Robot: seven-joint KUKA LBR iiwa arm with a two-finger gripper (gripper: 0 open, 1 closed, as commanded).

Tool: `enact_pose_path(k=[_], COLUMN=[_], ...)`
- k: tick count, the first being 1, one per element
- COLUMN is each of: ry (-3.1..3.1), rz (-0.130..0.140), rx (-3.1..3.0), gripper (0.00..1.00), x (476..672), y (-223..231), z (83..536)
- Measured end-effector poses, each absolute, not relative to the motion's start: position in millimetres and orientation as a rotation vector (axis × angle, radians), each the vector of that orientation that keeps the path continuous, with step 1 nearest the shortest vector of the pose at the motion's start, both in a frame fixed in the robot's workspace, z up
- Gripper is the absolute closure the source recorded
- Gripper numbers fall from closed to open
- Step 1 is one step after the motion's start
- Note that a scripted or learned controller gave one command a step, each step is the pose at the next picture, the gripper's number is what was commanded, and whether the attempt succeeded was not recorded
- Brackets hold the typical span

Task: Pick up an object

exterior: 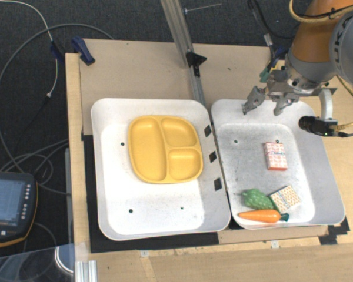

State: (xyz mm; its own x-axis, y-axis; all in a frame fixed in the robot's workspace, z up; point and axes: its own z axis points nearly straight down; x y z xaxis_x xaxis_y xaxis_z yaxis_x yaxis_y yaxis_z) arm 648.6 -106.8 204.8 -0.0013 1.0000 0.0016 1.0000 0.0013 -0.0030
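My gripper [266, 105] hangs over the far edge of the right bin [317, 175]. My two fingers [250, 102] are spread apart and there is nothing between them.

The things I could pick up are all nearer the camera than my hand, down in the same bin. The closest one is a little pink and white box [275, 155], lying flat, a bit to the right of my fingers as the camera looks at it. Way past that, at the near end of the bin, sit three toys close together. There is a green bumpy veggie [256, 199], a small checkered box [286, 198] just beside it, and an orange carrot [260, 216] lying along the near wall, touching or almost touching the green one.

Off to the other side of my hand is the left bin [112, 175]. A yellow plate [165, 148] with three parts rests in it.
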Motion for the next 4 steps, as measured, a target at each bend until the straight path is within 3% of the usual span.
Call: enact_pose_path(k=[1, 2, 3, 4], ry=[-2.221, -2.219, -2.218, -2.219], rz=[0.002, 0.005, 0.007, 0.004], rx=[-2.218, -2.216, -2.216, -2.218], gripper=[0.0, 0.0, 0.0, 0.0], x=[648.6, 653.9, 644.2, 644.1], y=[-106.8, -101.1, -96.4, -95.8], z=[204.9, 159.3, 102.0, 92.2])
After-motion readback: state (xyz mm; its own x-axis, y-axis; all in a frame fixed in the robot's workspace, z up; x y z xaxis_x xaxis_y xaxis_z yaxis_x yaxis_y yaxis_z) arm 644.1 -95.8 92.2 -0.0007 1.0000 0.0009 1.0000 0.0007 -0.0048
